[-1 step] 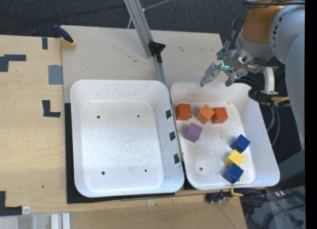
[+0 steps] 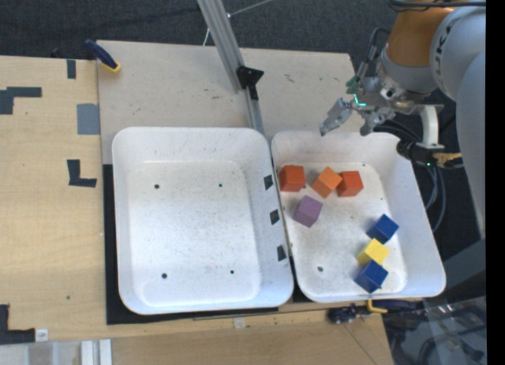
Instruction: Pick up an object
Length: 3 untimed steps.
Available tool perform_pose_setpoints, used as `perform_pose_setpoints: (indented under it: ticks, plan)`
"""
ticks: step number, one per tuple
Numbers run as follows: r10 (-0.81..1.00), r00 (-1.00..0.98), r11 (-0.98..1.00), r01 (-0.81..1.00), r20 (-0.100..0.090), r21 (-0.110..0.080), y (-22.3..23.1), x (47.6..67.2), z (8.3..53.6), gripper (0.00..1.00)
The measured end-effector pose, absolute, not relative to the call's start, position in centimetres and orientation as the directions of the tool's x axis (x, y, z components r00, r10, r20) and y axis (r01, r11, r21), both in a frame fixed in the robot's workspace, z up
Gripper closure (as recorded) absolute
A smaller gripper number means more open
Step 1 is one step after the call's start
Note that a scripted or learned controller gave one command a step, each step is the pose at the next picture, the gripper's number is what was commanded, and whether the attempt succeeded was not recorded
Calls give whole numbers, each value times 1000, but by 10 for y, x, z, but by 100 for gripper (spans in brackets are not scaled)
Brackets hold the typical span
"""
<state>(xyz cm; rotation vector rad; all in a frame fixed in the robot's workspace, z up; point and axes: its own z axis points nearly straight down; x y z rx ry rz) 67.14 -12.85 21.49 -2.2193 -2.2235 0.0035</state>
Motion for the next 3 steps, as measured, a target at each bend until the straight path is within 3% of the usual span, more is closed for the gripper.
perform_pose_setpoints:
  ticks: [3]
  plan:
    - [1000,-3,3,1000,-1,-6,-123,663,89,0]
